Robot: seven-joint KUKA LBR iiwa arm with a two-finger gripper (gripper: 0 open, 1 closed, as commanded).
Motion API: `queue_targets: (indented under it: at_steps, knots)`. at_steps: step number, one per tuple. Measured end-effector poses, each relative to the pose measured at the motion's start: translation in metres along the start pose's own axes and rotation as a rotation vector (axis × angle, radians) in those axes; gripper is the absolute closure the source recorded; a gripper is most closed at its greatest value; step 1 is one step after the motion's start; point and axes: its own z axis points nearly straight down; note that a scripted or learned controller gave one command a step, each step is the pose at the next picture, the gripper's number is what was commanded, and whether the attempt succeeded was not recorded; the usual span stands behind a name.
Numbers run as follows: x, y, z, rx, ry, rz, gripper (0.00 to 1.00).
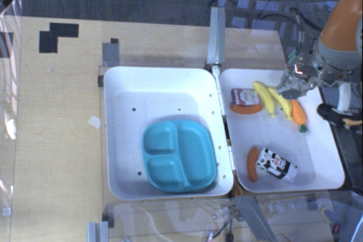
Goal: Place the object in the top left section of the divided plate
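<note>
The arm enters from the right of the camera view, its orange band above the wrist. The pincer sits over the upper part of the right bin. The fingertips are low over the contents there, but how far they stand apart cannot be told, and no item is visibly clamped between them.

Positions relative to the pincer:

- Banana: just to the left and slightly below, its upper end close to the fingertips. Contact cannot be told.
- Carrot: directly below, lying just beside the banana.
- Small red-and-white packet: further left, beyond the banana, resting on a sausage.
- Second sausage: well below and to the left, upright along the bin floor.
- Black-and-white carton: well below, touching or just beside the second sausage.
- Divided plate: far to the left and below, lying in the left bin. It is blue with three sections.
- Top left section: on the plate's far side from the pincer, well apart from it.
</note>
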Motion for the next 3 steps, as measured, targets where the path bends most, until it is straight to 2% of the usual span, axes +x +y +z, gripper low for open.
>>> queue_targets:
  at_steps: [1, 2, 3]
  knots:
    - [-0.048, -0.107, 0.055, 0.002, 0.002, -0.12, 1.0]
    - [-0.037, -0.035, 0.046, 0.0, 0.001, -0.196, 1.0]
    - [0.031, -0.01, 0.005, -0.004, 0.001, -0.488, 1.0]
